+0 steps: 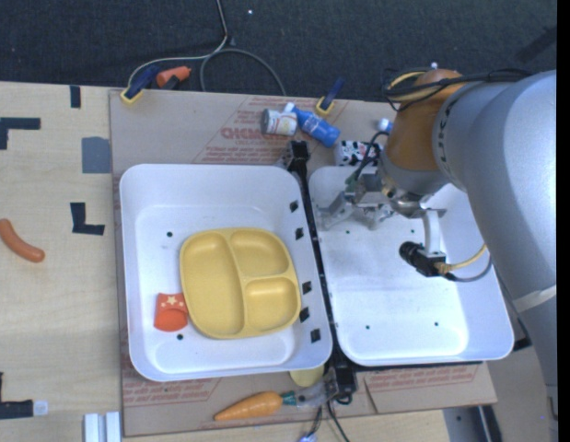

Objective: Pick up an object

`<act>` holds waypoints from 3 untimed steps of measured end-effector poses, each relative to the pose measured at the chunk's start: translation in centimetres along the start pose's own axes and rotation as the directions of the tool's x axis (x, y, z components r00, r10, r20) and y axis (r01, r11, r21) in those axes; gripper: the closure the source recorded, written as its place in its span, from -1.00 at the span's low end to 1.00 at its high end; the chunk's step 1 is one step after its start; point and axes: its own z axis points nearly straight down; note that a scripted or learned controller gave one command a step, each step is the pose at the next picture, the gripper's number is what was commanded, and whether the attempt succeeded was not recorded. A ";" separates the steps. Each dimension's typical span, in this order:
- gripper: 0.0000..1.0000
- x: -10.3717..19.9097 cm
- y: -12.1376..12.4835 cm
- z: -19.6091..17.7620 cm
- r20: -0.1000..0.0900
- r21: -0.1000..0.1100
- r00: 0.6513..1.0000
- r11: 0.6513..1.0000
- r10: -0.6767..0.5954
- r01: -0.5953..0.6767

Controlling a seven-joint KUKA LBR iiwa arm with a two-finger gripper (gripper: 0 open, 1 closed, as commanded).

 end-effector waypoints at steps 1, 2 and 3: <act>-1.00 -0.9 3.3 0.1 -0.002 0.001 1.000 1.000 -0.001 0.001; 1.00 -0.9 3.3 -1.0 -0.001 0.000 1.000 1.000 -0.002 0.002; 1.00 -4.1 1.5 -8.8 0.001 -0.003 1.000 1.000 0.003 -0.003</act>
